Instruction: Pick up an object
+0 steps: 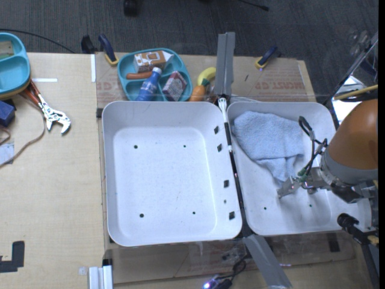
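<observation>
I see the towel (269,142) bunched in the right bin (283,221), my gripper (291,187) at its lower edge, grip unreadable; it may snag only a loose fold and slip.

dark grey carpet floor (180,17) beyond pale wooden bench (54,191)
</observation>
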`<state>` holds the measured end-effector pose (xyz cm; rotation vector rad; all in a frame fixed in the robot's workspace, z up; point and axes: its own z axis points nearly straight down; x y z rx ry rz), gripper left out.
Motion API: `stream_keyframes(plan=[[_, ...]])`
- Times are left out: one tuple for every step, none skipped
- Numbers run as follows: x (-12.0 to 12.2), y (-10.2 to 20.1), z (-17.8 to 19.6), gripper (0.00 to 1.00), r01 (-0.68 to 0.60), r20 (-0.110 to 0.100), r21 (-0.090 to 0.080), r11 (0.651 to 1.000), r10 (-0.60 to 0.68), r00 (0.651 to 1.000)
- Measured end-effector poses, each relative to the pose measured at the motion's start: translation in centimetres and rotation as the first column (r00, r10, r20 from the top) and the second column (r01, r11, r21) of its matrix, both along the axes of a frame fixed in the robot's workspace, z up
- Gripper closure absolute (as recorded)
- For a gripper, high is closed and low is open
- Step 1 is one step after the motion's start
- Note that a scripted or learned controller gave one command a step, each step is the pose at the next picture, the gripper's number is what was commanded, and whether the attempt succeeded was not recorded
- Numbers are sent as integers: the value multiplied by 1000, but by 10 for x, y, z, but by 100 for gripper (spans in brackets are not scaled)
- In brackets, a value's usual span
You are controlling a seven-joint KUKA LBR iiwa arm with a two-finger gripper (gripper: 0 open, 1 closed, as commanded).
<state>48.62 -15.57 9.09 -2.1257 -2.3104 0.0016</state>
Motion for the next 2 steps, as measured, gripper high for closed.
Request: stream_keyframes(plan=[[81,28,1,0,-4,2,-1,1000,4,1000],[29,17,1,0,-88,1,0,996,88,996]])
